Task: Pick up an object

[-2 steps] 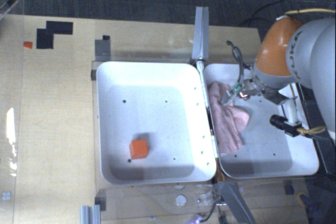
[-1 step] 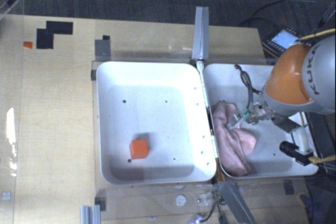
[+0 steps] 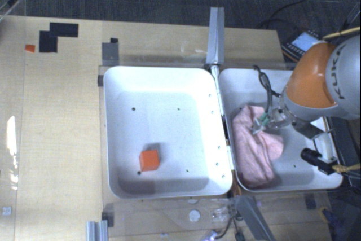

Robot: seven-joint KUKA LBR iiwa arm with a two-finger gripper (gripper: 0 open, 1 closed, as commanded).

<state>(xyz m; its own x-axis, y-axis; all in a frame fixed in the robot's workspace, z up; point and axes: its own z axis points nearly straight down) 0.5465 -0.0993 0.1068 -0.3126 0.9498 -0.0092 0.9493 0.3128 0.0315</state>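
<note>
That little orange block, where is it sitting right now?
The orange block lies in the left white bin, near its front-left corner, well apart from the pink cloth in the right bin.

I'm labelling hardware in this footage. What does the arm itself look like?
A grey KUKA arm with a rounded orange band above the wrist and dark lettering on the grey shell. A dark cable loops near the small metallic gripper.

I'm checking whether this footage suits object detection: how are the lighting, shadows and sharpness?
Camera view: lighting is even and soft; the orange block casts only a faint shadow in the left bin; a glare streak sits on the bench at left; the pink cloth is slightly soft, and the gripper looks blurry.
</note>
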